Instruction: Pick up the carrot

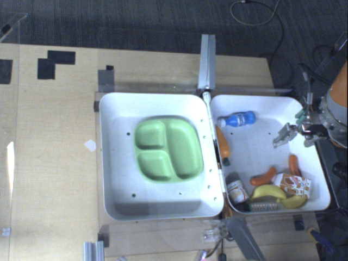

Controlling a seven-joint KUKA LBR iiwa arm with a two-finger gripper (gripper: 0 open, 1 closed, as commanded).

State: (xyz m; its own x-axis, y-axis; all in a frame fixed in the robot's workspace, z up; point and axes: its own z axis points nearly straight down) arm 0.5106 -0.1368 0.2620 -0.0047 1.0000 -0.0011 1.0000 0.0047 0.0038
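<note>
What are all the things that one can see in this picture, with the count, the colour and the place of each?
left bin: 1, white, left half of the bench
divided tray: 1, light green, three compartments, middle of the left bin
right bin: 1, white, right half of the bench
carrot: 1, orange with a dark green end, along the right bin's left wall
bottle: 1, blue with a white cap, upper part of the right bin
can: 1, small, lower left corner of the right bin
banana: 1, yellow, lower edge of the right bin
sausages: 2, red-orange, above the banana
carton: 1, white and red, lower right of the right bin
gripper: 1, grey, over the right bin's right side
</note>
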